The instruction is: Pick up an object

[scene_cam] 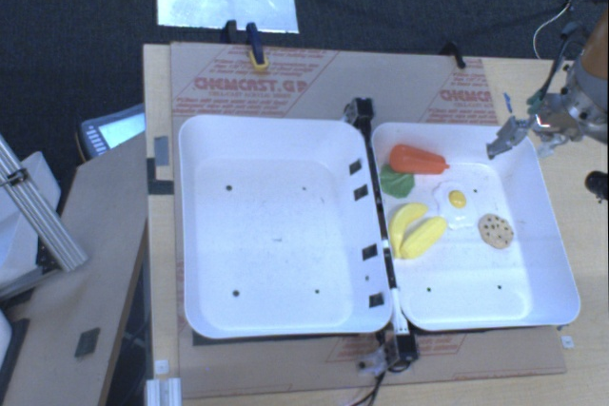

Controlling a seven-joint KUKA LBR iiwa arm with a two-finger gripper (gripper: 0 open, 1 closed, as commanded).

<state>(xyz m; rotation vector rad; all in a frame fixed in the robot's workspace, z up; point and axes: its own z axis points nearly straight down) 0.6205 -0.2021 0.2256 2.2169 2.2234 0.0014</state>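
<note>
While my end effector [506, 140] hangs over the right bin's [542, 299] upper right edge, whether it is wide or narrow I cannot tell. Carrot [417, 160], fried egg [456, 199], banana [417, 231] and cookie [495, 230] lie apart from it, lower left. My arm reaches in from the right.

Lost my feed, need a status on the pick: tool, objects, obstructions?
Tool over right bin's upper right rim, nothing seen in it. Carrot, fried egg, banana, cookie lie in that bin. Nothing blocking them.

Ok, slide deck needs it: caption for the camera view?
Claw above right bin holding carrot, bananas, egg, cookie.
</note>
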